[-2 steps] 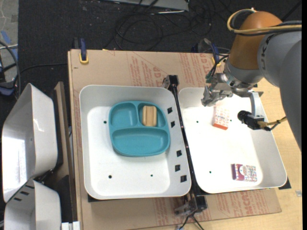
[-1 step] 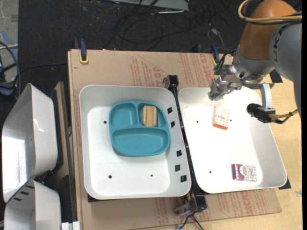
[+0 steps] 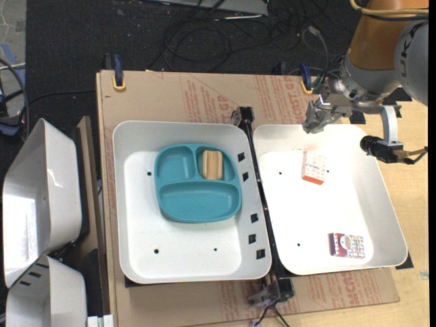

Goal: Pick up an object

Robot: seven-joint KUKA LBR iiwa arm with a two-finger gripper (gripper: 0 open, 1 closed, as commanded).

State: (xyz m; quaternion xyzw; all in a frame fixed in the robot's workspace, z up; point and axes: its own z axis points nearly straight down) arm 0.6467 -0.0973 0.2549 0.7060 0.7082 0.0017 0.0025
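The teal tray (image 3: 197, 186) holding a wooden block (image 3: 212, 165) lies in the far bin, well left of the jaws (image 3: 315, 119). Nearer, a small orange-and-white box (image 3: 314, 167) lies just below them — light, stiff, best pinched across its narrow sides. The arm (image 3: 385, 39) hangs over the right bin's (image 3: 381, 203) top edge; the jaws' opening I cannot tell.

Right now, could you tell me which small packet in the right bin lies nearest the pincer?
The orange-and-white packet, just below the pincer; the purple one lies by the front edge.
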